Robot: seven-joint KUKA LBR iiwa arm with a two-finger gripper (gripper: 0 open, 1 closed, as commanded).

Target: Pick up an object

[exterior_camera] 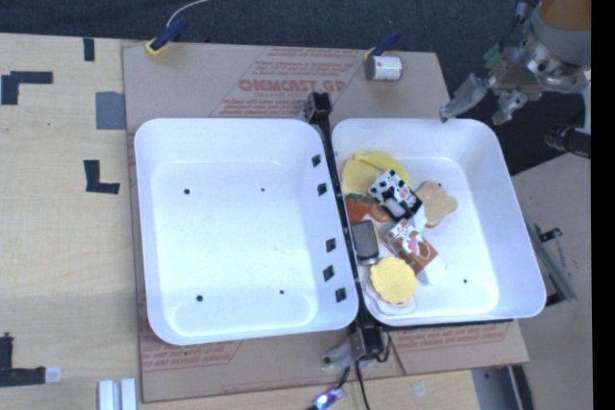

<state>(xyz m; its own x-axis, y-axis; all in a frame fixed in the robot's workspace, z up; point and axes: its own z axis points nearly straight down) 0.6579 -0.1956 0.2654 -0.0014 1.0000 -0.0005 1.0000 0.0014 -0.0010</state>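
Above the right bin (500, 206), gripper (476, 108) spread open, empty; cardboard (279, 82) lettered "CHEMCAST".

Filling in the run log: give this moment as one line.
tool: open, holds nothing, above right bin's far rim | objects: piled in right bin, untouched | pick: not yet done

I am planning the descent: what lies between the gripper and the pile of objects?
In the camera view, bare white floor and rim of the right bin separate the gripper from the pile.
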